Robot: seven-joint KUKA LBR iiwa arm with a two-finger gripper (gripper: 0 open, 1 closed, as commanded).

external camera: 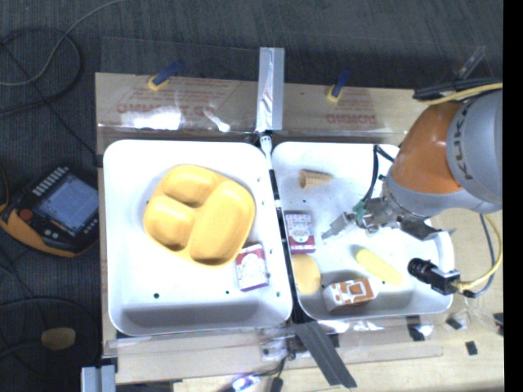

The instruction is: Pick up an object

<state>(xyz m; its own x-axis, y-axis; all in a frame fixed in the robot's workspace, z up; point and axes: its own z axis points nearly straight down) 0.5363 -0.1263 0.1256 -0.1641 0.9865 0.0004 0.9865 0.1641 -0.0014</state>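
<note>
Two shallow white bins sit side by side on the table, the grey-and-orange arm reaching over the right bin (425, 305). Its hand (347, 221) hangs low above bare white floor, metal fingers slightly parted, pinching nothing. Around it lie a tan cone (315, 178), a small maroon carton (299, 228), a smooth pale-yellow banana-shaped piece (378, 265), a round tan lump (306, 274) and an orange-and-white packet (350, 292). The left bin (122, 300) holds a glossy, lobed yellow bread-like mound (198, 212) and a second carton (251, 268).
</note>
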